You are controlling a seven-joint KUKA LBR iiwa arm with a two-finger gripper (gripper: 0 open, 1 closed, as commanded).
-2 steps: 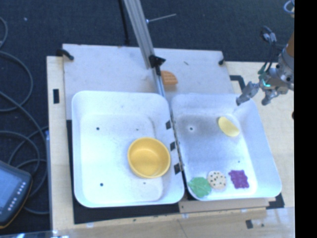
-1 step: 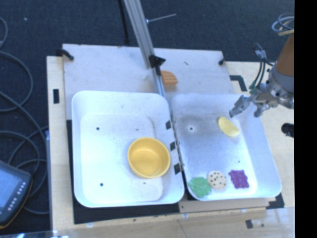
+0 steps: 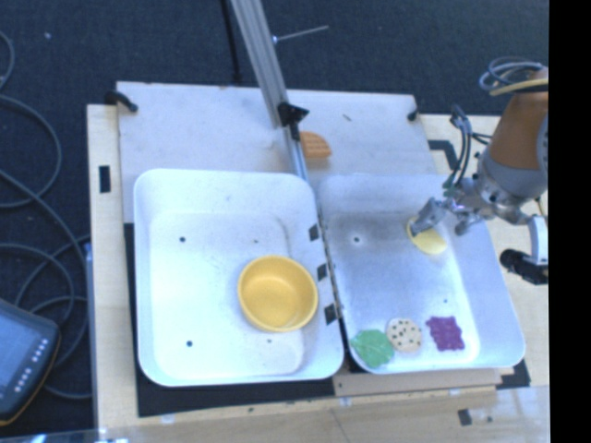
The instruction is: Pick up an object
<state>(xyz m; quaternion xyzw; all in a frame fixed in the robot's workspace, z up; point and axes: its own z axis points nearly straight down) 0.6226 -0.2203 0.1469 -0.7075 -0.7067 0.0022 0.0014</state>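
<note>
- The tool [image 3: 441, 221] hangs low over the upper part of the right bin [image 3: 480, 289], right at a small yellow piece [image 3: 429, 241]; whether its fingers are spread or closed I cannot tell.
- Along that bin's near edge lie a green piece [image 3: 372, 347], a speckled cookie [image 3: 404, 335] and a purple piece [image 3: 446, 332] (side by side, well apart from the tool).
- A yellow bowl [image 3: 277, 293] sits in the left bin [image 3: 175, 275].
- An orange thing [image 3: 315, 146] rests on the counter [image 3: 203, 123] behind the bins.

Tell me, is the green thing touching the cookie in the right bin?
Touching: the camera view shows the green piece and the cookie edge to edge, no bin floor between them.
</note>
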